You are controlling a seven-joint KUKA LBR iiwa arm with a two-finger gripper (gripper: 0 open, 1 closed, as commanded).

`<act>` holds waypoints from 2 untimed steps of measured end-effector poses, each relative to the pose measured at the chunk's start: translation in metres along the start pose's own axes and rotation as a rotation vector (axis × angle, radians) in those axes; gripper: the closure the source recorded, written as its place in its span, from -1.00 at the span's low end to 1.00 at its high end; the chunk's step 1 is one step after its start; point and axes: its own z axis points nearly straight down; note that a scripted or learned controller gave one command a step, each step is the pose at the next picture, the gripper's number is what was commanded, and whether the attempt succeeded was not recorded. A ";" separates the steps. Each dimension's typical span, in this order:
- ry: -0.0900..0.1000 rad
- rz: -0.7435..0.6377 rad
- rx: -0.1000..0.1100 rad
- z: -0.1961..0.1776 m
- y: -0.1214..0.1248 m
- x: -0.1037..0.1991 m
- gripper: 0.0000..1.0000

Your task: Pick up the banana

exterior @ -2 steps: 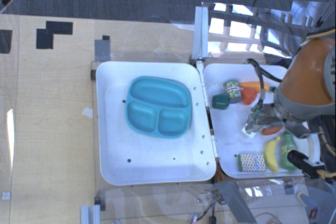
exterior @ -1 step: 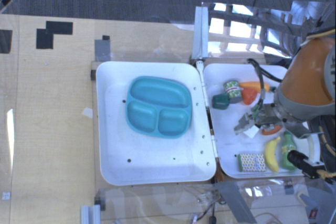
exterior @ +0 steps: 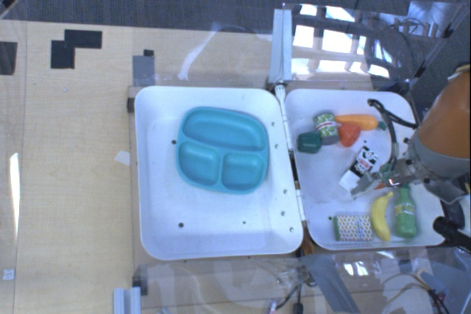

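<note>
Down in the right-hand shallow white bin (exterior: 318,180), the curved yellow banana (exterior: 380,215) lies near the front wall, between a speckled rectangular sponge-like block (exterior: 353,228) and a green plastic bottle (exterior: 404,213) (both just beside it). Above the fruit's upper end hangs the grey two-finger gripper (exterior: 375,182); its tips seem slightly parted and grip nothing, though they are blurred. A teal divided plastic plate (exterior: 223,149) rests in the left white bin (exterior: 158,180).
</note>
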 end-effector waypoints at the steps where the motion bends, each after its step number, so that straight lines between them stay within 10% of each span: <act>1: -0.002 -0.037 -0.008 0.060 -0.002 -0.006 -1.00; 2: -0.002 -0.037 -0.008 0.060 -0.002 -0.006 -1.00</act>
